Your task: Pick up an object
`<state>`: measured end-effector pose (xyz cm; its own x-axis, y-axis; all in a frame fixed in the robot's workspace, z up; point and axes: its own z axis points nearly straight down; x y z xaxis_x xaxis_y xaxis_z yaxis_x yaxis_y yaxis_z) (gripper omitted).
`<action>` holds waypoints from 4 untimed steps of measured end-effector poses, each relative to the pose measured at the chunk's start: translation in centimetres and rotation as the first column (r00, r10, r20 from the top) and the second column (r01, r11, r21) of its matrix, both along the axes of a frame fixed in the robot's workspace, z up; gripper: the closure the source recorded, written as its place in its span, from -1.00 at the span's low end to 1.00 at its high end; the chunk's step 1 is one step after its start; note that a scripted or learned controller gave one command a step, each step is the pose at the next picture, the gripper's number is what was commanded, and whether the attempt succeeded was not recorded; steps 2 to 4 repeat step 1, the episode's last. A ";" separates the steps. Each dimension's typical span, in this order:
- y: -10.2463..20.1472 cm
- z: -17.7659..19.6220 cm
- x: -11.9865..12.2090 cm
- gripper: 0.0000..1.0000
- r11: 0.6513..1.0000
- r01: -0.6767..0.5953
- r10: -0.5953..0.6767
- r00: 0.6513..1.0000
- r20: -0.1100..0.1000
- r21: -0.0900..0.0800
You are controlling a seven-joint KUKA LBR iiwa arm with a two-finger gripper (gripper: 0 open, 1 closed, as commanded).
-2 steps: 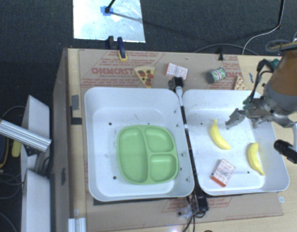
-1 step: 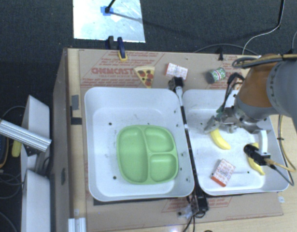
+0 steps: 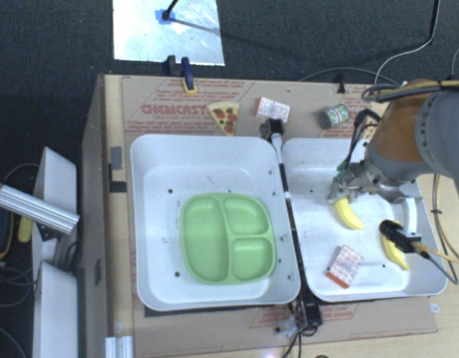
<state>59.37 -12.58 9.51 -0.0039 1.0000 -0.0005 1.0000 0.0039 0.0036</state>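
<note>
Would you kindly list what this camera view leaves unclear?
- Gripper: its fingers blur against the bin, so their state is unreadable.
- Yellow plastic banana: its top end lies beneath the gripper.
- Small red-and-white packet: print too small to read.
- Grey arm: cut off by the right edge.

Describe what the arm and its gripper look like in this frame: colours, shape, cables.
The arm is a thick, rounded grey tube with a broad orange band above the wrist. Dark cables loop along it near the band. The gripper is a small metallic grey assembly at its end.
</note>
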 end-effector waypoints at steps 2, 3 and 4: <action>5.1 9.1 -0.2 1.00 1.000 -0.001 0.001 1.000 0.002 0.001; 5.1 9.1 -0.2 1.00 1.000 -0.001 0.001 1.000 0.002 0.001; 5.1 9.1 -0.2 1.00 1.000 -0.001 0.001 1.000 0.002 0.001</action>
